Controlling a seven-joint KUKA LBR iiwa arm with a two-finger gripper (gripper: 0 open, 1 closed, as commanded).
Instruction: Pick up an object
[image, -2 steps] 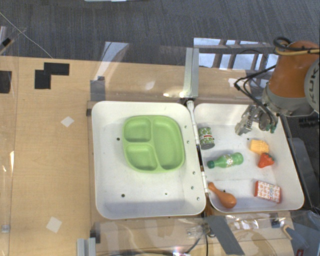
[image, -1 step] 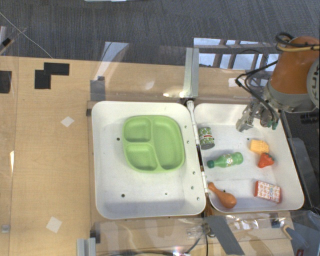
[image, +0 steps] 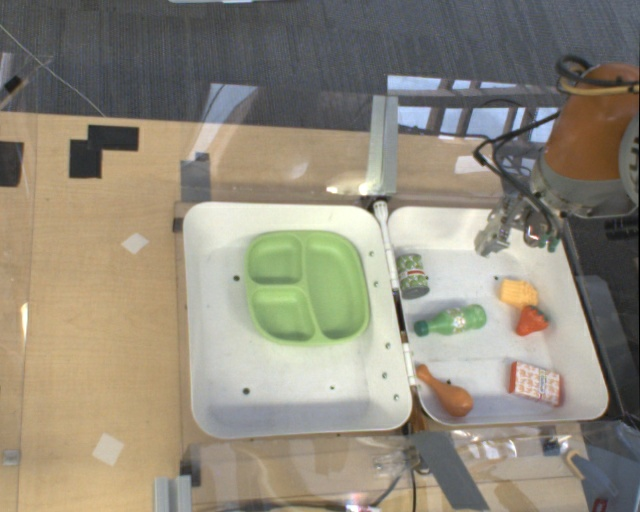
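One drumstick (image: 444, 391), one carton (image: 535, 383), one bottle (image: 451, 321).

Two white bins (image: 300, 420) on a pale wood tabletop (image: 90, 330) marked with black block shapes (image: 100, 148); left bin holds a lime-green divided plate (image: 305, 287). Beside the plate, in the right bin: green can with patterned label (image: 412, 274), green bottle with white label band (image: 451, 321), yellow piece (image: 518, 292), red-orange piece (image: 532, 321), brown drumstick (image: 443, 392), red-and-white printed carton (image: 535, 383). Arm (image: 590, 140) orange over grey.
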